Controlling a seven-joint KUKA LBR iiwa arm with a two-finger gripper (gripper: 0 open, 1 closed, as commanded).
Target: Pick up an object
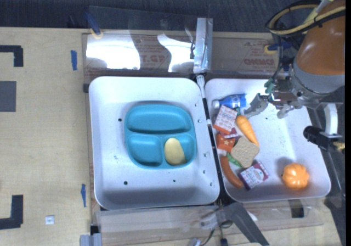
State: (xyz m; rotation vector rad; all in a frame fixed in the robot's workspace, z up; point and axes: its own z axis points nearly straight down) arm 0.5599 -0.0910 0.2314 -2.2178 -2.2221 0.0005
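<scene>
The gripper [272, 103] is being held over the right bin [312, 187], up toward its 12 o'clock edge. The fingers are being kept apart, and nothing is being gripped between them. So no object is being carried at this point.

The likely targets are being crowded together along the bin's 9 o'clock side: a toy carrot [247, 128], a red-and-white packet [225, 118] just beside it, a blue packet [233, 100] up at 11 o'clock, a cracker-looking brown slice [245, 152] and another small packet [253, 174] lower down, with an orange sausage-shaped piece [230, 173] partly buried under them. A small toy pumpkin [295, 175] is sitting alone toward 5 o'clock, well apart from the pile.

Trouble is probably being invited by that clutter. If the pile is being aimed at, two things could be pinched at once, or the carrot could be squirted sideways since it's tapered and slick-looking. The flat packets are likely being hard to get under at all. The bin wall at 9 o'clock is also close, so one finger could be blocked by it.

The pumpkin is looking like the safer pick, though being round it could be rolled away if the closing is off-centre.

In the left bin [104, 129], a blue divided tray [142, 154] with a yellow lemon-like piece [174, 151] is being left alone.
</scene>
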